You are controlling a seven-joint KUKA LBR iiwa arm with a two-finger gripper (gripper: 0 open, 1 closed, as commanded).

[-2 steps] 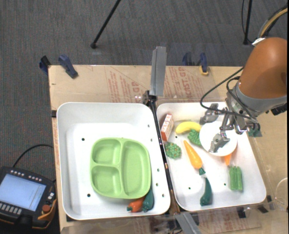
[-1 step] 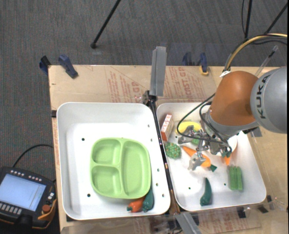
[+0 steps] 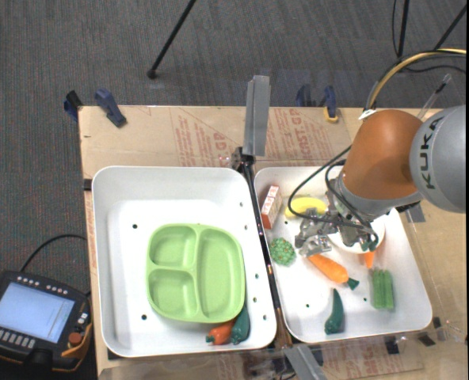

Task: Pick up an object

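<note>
I see the gripper (image 3: 323, 238) low in the right bin (image 3: 415, 311), but I cannot tell its state. The orange carrot (image 3: 329, 268) lies just below it, toward the bin's near wall, long axis running diagonally down to the right.

A wooden bench (image 3: 179, 133) printed with red lettering stands on grey carpet (image 3: 76, 38). Blue clamps (image 3: 109, 107) grip its far edge near the left corner, with more (image 3: 329, 101) toward the right. A teach pendant (image 3: 32, 317) with a lit screen lies on the carpet off the bench's near-left corner. A grey upright post (image 3: 257, 121) rises at mid-bench.
</note>
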